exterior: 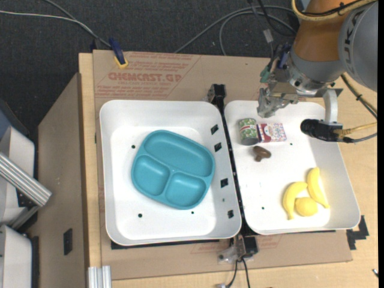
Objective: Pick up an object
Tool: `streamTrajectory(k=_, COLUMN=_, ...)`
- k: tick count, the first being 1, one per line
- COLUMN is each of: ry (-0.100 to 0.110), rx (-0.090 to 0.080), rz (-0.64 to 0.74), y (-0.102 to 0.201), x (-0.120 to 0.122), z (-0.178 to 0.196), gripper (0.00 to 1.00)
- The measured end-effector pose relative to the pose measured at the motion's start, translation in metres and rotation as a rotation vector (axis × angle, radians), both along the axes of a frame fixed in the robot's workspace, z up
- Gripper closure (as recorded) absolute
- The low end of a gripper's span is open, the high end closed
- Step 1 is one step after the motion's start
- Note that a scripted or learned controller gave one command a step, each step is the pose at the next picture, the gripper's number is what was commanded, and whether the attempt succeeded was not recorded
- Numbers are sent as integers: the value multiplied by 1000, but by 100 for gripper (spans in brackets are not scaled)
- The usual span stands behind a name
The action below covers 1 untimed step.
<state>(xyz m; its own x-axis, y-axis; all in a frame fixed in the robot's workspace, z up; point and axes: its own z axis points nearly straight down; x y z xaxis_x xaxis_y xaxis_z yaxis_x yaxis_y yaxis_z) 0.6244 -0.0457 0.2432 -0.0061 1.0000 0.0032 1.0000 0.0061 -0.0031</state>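
- Grey arm [336, 35] with the orange band comes in from your far right; gripper [271, 104] hangs over the far edge of the right bin [345, 179].
- Fingers: you can't tell from this angle whether they're apart or together. Nothing is visibly between them.
- Just near of the gripper sit a green can [246, 131] and a small pink-and-white carton [272, 132], side by side, touching or nearly so.
- Small brown object [261, 153] lies just near of those two.
- Yellow bananas [306, 194] are at the near right of the same bin, well apart from the gripper.
- Left bin [114, 179] holds a teal divided plate [173, 168], lying flat.
- Both bins rest on the cardboard-covered counter [150, 71].
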Motion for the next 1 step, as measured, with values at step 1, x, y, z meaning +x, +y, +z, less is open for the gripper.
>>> streamTrajectory(k=1, ry=1, rx=0, rz=0, y=47, x=-8, z=-9, gripper=100)
